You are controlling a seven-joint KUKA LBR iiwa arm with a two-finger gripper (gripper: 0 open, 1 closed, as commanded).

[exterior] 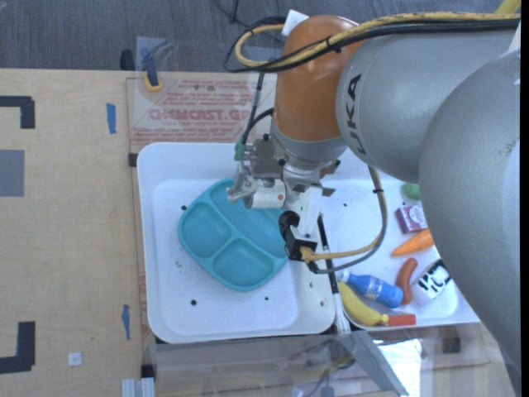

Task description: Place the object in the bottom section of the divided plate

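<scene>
Overhead, gripper [252, 190] hovers at divided plate's [227, 246] upper rim.

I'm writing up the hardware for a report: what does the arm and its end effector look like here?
The arm is bulky, rounded and grey, with black KUKA lettering and a glossy orange band above the wrist. Yellow and black cables loop over the orange section, and a yellowish hose curves below. The end effector is a small metal-and-white assembly with black fittings.

Wood bench [66, 246] w/ two white bins [157, 246]
</scene>
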